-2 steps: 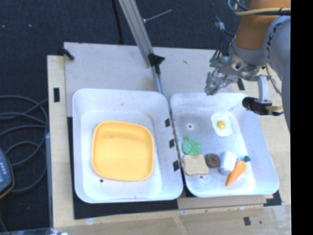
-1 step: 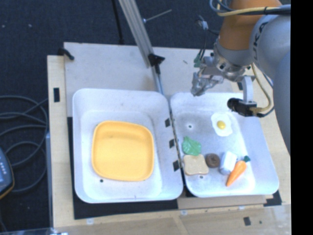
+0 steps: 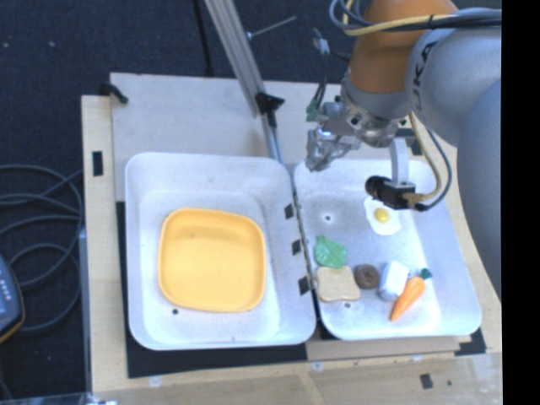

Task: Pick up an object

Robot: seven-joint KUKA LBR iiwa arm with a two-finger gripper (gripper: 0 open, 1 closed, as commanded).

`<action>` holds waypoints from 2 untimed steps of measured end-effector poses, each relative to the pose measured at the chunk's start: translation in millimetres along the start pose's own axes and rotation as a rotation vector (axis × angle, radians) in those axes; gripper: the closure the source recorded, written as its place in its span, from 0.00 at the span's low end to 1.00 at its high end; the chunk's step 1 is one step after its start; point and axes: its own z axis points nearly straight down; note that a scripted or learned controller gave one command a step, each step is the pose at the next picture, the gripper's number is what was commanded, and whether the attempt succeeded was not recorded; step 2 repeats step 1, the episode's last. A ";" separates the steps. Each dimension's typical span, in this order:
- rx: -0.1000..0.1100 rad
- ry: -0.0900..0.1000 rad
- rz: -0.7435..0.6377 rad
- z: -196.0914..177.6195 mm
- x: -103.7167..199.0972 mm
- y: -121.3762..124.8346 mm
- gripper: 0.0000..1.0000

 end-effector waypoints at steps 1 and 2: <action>0.002 -0.001 0.001 15.9 53.7 -14.6 1.00; 0.002 -0.001 0.001 15.9 53.7 -14.6 1.00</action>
